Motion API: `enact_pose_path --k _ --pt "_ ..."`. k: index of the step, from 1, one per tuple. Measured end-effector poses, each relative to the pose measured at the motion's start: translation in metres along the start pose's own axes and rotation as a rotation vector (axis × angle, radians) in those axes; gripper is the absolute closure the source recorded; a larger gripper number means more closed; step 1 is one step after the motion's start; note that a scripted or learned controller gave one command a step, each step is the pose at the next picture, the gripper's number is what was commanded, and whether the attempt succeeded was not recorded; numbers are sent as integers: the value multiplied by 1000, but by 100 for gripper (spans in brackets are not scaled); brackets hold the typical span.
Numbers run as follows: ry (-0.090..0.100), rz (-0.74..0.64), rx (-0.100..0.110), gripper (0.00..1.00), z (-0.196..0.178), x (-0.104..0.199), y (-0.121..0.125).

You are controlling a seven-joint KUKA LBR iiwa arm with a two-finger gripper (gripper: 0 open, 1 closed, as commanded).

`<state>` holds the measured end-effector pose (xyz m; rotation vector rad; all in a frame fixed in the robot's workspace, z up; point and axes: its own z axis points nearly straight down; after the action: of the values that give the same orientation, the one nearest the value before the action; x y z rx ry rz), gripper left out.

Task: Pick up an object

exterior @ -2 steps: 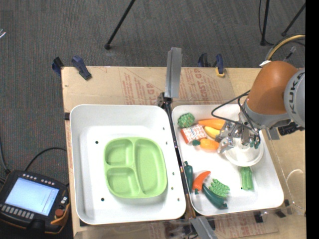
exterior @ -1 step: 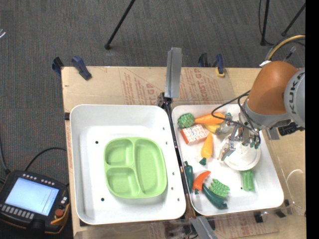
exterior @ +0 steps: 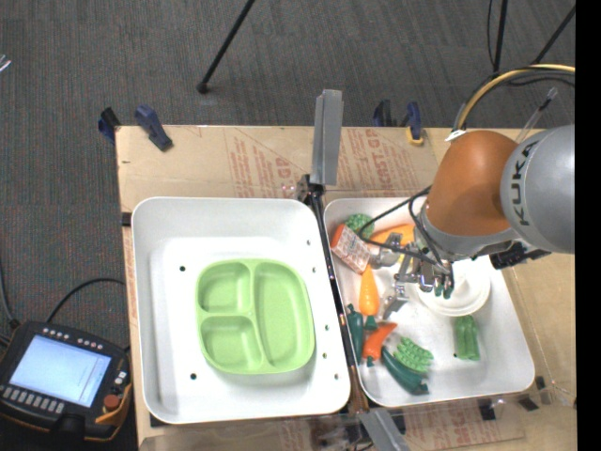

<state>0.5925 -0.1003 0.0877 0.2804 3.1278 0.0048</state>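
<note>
My gripper (exterior: pixel 409 287) hangs over the middle of the right bin (exterior: pixel 512 346), under the orange band of the arm (exterior: pixel 474 186). Just left of it lies an orange carrot-like toy (exterior: pixel 369 293). A white round dish (exterior: pixel 465 297) sits right beside the gripper on its right. Nothing shows held in the gripper. Other toys in this bin include a red-and-white packet (exterior: pixel 349 247), a green leafy piece (exterior: pixel 358 223), a red-orange piece (exterior: pixel 378 338), a ridged green piece (exterior: pixel 412 354) and a green block (exterior: pixel 467 338).
The left bin (exterior: pixel 150 252) holds a light green divided plate (exterior: pixel 254 316). A grey upright post (exterior: pixel 328 139) stands at the back between the bins. Blue clamps (exterior: pixel 150 125) grip the bench's far edge. A teach pendant (exterior: pixel 58 374) lies at the bottom left.
</note>
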Motion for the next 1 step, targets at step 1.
enact_pose_path --k 1 --pt "-4 119 7 0 -1 23 8"
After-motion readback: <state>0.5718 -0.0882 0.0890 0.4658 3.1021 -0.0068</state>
